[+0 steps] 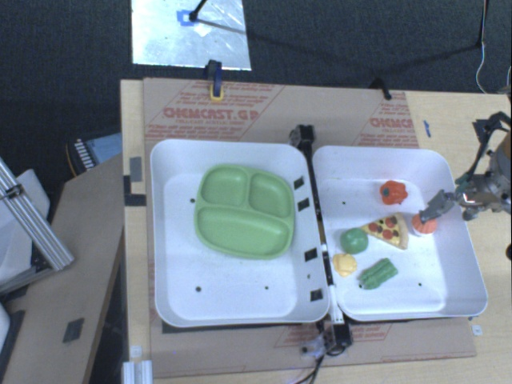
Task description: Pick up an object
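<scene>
Two white bins on the desk; left bin [172, 294] carries a green divided plate [244, 211]; right bin [456, 294] carries the small toys. My gripper [438, 206] reaches in over the right bin's far side, just beside a small orange-and-white piece [425, 225]; whether it is open or closed, I cannot tell; nothing visibly held. Step, I judge: approach, pre-grasp. Red pepper [393, 191], pizza slice [388, 230], green ball [354, 240], yellow piece [345, 265], green pickle [378, 274] lie near. Next: settle over one target, descend cleanly.

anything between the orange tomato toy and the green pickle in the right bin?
Yes. In the camera view, the pizza slice lies between the orange tomato toy and the green pickle, with the round green toy just left of that line.
</scene>
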`<state>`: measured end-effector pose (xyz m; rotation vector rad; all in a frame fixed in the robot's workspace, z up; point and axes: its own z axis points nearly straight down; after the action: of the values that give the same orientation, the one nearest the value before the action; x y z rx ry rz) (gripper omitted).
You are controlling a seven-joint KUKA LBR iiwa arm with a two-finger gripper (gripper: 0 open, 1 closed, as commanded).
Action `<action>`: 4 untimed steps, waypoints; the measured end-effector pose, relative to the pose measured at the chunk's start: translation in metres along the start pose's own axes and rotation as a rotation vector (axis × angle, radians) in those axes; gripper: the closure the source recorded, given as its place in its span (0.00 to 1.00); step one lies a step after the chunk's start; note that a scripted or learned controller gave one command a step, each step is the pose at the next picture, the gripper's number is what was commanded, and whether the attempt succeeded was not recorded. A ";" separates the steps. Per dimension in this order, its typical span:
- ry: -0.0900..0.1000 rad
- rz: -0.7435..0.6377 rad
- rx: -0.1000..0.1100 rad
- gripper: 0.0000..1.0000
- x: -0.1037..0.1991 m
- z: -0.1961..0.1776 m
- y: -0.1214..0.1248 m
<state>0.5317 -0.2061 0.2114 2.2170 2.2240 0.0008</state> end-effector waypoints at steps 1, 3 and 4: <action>0.002 0.002 0.005 0.00 0.002 0.061 -0.006; 0.001 0.002 0.001 0.00 0.004 0.127 -0.013; 0.000 0.002 -0.002 1.00 0.004 0.116 -0.012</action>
<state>0.5199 -0.2026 0.0955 2.2177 2.2210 0.0024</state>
